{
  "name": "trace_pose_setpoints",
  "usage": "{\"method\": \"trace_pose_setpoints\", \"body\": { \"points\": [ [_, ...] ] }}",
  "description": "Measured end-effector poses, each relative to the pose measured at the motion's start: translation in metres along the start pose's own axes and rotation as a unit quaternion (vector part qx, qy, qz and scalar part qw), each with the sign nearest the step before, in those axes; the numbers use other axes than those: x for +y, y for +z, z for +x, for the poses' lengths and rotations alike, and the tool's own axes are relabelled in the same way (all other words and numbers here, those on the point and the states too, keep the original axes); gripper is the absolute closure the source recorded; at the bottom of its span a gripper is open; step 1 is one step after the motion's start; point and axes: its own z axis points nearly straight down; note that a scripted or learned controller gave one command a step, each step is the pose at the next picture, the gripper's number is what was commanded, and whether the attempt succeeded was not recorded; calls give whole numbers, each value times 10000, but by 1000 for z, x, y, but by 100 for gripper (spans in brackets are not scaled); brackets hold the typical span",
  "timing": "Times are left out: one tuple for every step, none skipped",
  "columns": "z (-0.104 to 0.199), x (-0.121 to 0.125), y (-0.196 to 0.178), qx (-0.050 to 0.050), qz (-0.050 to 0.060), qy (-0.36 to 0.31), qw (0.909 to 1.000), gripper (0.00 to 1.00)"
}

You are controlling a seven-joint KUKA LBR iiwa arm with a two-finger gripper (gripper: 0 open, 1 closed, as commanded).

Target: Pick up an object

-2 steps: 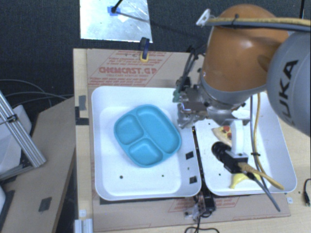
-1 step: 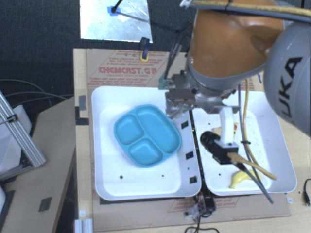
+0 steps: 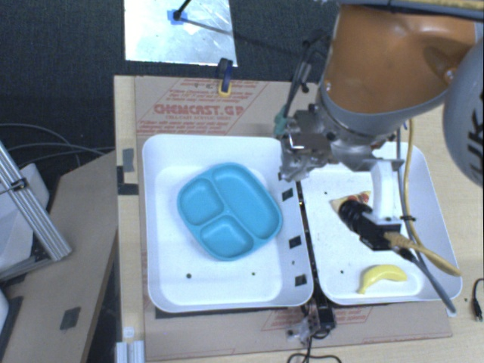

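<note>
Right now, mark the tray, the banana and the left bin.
tray (image 3: 225, 218): camera view, centre, where its dividers meet.
banana (image 3: 382, 276): camera view, middle of its curve.
left bin (image 3: 227, 280): camera view, bare floor near the front rim.

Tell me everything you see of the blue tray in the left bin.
The blue tray is a light-blue, smooth, plastic-looking dish with rounded corners and a raised rim, split into three compartments, one long and two smaller. It lies flat, open side up, turned at a slant to the walls of the left bin, near the middle. It rests on the white bin floor; nothing else touches it.
</note>
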Motion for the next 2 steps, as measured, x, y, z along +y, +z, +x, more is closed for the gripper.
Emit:
{"method": "trace_pose_setpoints", "body": {
  "points": [
    [1,0,-11,6,-12,-32,10000,100],
    [-57,0,19,-11,16,25,10000,100]
  ]
}}
